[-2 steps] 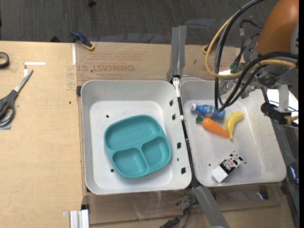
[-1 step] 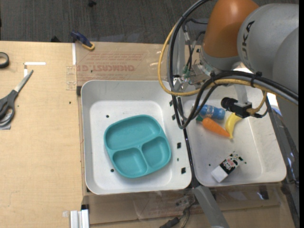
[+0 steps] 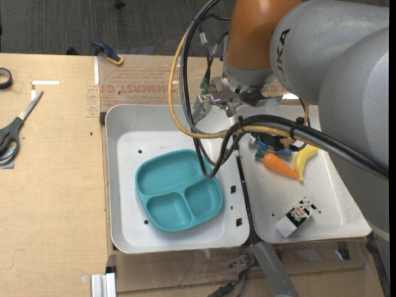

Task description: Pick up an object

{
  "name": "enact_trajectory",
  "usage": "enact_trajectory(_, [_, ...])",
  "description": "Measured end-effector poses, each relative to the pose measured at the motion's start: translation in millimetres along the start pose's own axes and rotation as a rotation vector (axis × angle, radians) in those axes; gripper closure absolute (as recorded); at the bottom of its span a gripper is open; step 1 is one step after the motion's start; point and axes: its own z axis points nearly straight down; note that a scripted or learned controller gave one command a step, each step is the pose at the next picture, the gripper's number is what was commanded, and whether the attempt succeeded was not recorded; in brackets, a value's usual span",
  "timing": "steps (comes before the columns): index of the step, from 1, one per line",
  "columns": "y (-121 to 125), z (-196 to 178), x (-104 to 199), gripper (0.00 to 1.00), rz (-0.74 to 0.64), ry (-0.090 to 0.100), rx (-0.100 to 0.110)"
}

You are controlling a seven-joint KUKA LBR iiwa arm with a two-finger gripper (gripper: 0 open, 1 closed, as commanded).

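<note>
Camera view. Landmark: teal divided plate (image 3: 178, 190), lying in the left bin (image 3: 117, 166).
- Claw (image 3: 207, 104): hanging above the plate, over the bin's far rim; open or closed cannot be told.
- Carrot (image 3: 279, 164), banana (image 3: 304, 156): lying right of the plate, in the right bin (image 3: 346, 215).
- Black-and-white carton (image 3: 297, 216): sitting nearer, right of the plate.
- Scissors (image 3: 17, 129): resting far left, on the tabletop (image 3: 49, 215).

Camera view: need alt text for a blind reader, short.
A grey robot arm with an orange band reaches from the right, its end effector above the back edge of two white bins. The left bin holds a teal divided plate; the right bin holds a carrot, a banana and a small black-and-white carton.
</note>
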Motion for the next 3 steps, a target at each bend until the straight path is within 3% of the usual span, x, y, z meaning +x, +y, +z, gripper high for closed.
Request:
enact_trajectory(1, [-15.5,82.5,57.5,0.0,0.268,0.0,0.003])
enact_trajectory(2, [32.1,21.3,117.5,0.0,0.501,-0.001,0.0])
enact_trajectory(3, [39.2,0.4,102.4,0.0,0.038,-0.001,-0.001])
